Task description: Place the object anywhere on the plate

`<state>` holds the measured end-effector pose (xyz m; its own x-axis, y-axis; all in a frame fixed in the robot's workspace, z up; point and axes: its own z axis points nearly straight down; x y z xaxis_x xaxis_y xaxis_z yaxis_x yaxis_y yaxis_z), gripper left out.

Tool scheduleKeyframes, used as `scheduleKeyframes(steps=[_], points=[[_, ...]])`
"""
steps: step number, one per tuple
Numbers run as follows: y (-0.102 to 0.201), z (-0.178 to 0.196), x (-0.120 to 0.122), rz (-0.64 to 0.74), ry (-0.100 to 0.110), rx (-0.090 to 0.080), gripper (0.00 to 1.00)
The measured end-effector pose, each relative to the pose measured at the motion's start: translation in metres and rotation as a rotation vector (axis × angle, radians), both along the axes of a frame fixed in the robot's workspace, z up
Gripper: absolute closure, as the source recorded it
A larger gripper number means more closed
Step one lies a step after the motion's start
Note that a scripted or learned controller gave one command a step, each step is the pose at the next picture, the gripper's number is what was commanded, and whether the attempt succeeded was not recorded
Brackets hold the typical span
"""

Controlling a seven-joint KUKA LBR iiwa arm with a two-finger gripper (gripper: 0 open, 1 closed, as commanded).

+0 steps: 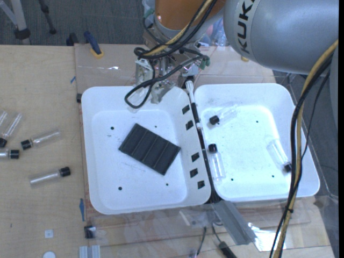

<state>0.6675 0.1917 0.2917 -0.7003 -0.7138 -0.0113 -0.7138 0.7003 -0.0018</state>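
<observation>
A dark grey ridged plate (149, 148) lies flat and slightly turned in the middle of the left bin (102, 187). Three clear tubes with black caps lie in the right bin (301, 181): one at the far left (223, 115), one near the divider (215, 161), one at the right (279, 153). My gripper (155, 86) hangs over the far rim of the left bin, behind the plate and well apart from it, with black cables looped around it. Nothing is seen in its grasp.
Several more capped tubes (49, 175) lie loose on the wooden bench left of the bins. Black clips (194, 157) line the divider between the bins. The arm's large grey body (285, 20) overhangs the far right.
</observation>
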Motion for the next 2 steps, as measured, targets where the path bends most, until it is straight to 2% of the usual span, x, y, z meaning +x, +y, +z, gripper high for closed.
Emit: scheduleKeyframes(steps=[1, 2], points=[[0.013, -0.090, -0.023, 0.393, 0.005, -0.004, 1.00], [0.017, -0.079, 0.000, -0.175, 0.002, 0.000, 1.00]])
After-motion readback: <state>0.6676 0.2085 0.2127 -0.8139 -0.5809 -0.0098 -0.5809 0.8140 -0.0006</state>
